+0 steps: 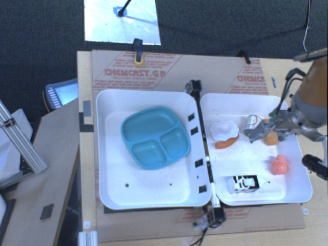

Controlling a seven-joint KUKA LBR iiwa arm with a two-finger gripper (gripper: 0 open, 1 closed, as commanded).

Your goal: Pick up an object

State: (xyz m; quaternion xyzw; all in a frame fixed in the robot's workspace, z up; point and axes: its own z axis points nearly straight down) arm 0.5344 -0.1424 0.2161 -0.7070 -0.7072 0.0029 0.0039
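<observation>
Nearby, orange sausage (226,143) lengthwise left-right, right end slightly raised.

All sit in the shallow white right-hand bin (292,191). A flat white rounded piece (224,130) lies near the bin's left wall, with a thin orange sausage-shaped piece (226,143) touching its lower edge. A small silvery can-like thing (251,122) lies to their right. A small orange lump (271,138) sits beside it. A pink knobbly toy (279,165) lies lower right. A black-and-white block (245,183) rests near the front wall.

Blue divided plate (155,143) in left bin (110,188), gripper (260,132) over right bin (297,188) beside orange ball (271,138)
</observation>
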